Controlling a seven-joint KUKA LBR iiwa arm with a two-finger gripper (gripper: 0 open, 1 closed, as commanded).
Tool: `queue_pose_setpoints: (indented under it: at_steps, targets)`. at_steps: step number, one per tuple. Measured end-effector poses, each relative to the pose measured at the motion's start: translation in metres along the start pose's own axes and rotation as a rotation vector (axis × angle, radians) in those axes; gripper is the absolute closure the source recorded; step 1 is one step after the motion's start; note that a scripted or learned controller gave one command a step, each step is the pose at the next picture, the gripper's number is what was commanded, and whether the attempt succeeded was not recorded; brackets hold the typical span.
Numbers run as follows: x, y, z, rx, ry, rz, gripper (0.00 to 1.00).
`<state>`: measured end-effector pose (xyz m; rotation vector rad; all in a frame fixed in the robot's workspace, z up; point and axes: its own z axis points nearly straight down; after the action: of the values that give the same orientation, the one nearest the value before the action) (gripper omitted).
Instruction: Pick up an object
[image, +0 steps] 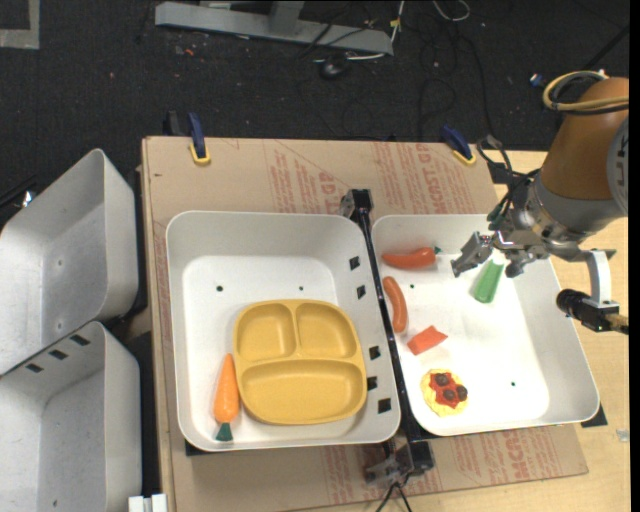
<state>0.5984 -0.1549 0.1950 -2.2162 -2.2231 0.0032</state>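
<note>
A yellow tray (300, 372), an orange carrot (227, 390) and a green cylinder (487, 282) lie in white bins (190, 300).

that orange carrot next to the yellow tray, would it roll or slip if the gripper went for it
The carrot looks like smooth moulded plastic, so probably stiff, light and a bit slippery. Its round, tapered body would likely roll in a curve if nudged. It lies close beside the yellow tray in the left bin, which may block rolling that way and crowd the fingers.
</note>
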Motion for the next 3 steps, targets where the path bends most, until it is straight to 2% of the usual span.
queue_pose_setpoints:
  at_steps: [2,3]
  targets:
    - [0.002,-0.003,0.096,0.000,0.000,0.004,0.00]
    - [0.002,-0.002,0.083,-0.004,-0.001,0.004,1.00]
